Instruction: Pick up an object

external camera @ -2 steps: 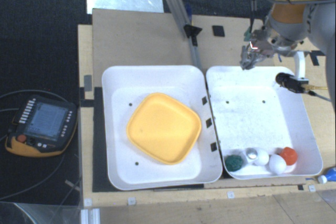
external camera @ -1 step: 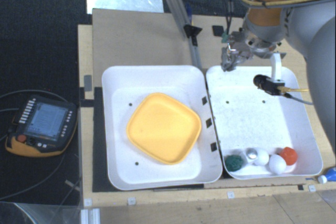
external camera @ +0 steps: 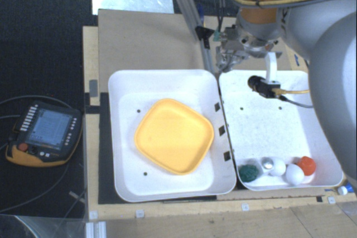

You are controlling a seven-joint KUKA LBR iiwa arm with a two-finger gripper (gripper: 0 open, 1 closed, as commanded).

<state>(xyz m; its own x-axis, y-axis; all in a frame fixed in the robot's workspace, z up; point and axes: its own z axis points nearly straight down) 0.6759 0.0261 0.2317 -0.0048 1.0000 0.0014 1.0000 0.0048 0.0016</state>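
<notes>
Your gripper [external camera: 225, 66], grasp state unreadable, hovered far from the small green ball [external camera: 249, 171], probably light and roll-prone; pinch across its middle.

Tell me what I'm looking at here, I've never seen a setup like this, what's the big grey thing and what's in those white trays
The big grey thing is a robot arm with an orange band, reaching in from the right. One fixed camera looks down on the bench at a slant. The gripper hangs near the far edge where the two white bins meet; nothing visible is held. The left bin holds a yellow plate. The right bin has small things in its near corner: a green object, a silvery one, two white balls and an orange-red one. Left of the bench lies a handheld controller.
</notes>
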